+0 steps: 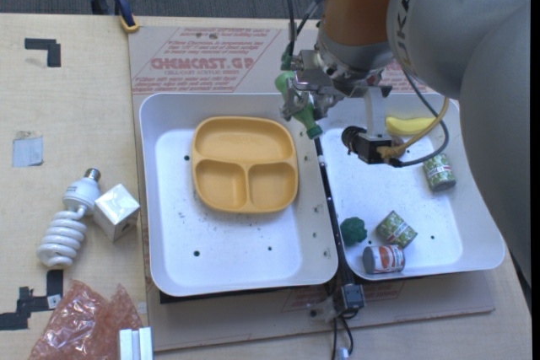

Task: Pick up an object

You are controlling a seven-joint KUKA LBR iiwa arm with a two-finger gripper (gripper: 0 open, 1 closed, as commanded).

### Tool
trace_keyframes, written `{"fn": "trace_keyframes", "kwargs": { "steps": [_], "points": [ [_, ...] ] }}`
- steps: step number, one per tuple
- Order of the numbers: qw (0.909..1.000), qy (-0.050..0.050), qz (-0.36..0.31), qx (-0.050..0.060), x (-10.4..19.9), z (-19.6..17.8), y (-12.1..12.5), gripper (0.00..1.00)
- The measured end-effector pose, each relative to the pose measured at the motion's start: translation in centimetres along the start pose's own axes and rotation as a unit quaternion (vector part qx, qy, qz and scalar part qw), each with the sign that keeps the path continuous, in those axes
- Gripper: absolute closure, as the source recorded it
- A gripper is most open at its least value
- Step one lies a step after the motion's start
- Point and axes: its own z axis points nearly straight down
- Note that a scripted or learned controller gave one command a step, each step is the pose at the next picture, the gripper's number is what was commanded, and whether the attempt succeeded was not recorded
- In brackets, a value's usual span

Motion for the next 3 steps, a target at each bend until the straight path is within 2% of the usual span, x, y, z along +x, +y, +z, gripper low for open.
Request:
{"fn": "trace_keyframes", "kwargs": {
  "steps": [1,2,3],
  "points": [
    [1.0,0.0,0.001,0.0,5.7,0.3,-3.8,1.0],
    [1.0,0.0,0.002,-0.001,1.5,-7.0,-7.1,1.0],
    [1.0,0.0,0.0,0.0,4.3,-3.4,-8.7,1.0]
  ]
}}
